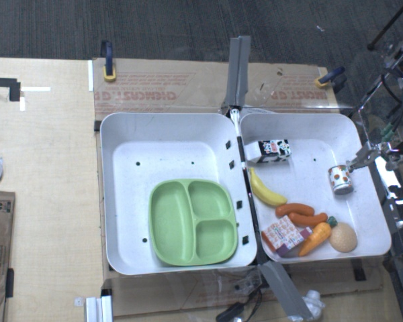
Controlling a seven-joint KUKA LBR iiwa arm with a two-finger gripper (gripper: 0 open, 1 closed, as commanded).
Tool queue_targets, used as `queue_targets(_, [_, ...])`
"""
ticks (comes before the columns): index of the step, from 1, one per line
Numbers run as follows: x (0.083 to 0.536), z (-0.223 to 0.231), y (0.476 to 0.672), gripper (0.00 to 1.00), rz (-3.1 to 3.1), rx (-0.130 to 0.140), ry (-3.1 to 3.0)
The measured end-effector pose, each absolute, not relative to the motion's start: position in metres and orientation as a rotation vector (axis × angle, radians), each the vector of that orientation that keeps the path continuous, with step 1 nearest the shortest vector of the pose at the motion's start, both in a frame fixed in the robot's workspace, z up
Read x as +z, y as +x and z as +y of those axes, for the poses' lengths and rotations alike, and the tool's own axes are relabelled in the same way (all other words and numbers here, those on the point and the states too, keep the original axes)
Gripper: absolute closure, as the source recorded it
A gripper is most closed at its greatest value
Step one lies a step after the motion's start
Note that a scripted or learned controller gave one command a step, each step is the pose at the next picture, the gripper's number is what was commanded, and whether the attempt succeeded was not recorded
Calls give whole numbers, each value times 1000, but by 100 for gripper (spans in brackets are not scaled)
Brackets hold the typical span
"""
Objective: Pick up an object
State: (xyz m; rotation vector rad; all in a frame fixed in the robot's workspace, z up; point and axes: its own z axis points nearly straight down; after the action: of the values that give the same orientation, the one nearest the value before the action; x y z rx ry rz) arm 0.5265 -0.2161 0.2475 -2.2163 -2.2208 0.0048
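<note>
Egg point(343, 237) and carrot point(315, 238) nearest; pincer point(360, 161) beside small can point(340, 179), its opening impossible to tell.

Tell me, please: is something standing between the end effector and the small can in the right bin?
Nothing visible stands between them. The end effector is at the right bin's right edge, and the small can lies just below and left of it on bare bin floor. The milk carton, banana and egg lie elsewhere.
</note>
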Motion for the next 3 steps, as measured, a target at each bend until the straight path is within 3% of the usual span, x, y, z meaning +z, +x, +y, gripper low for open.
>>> queue_targets(1, [114,-218,564,0,-2370,-3,-2050])
queue_targets(2, [91,-207,572,0,-2376,1,-2053])
queue_targets(3, [100,-208,572,100,-2374,1,-2056])
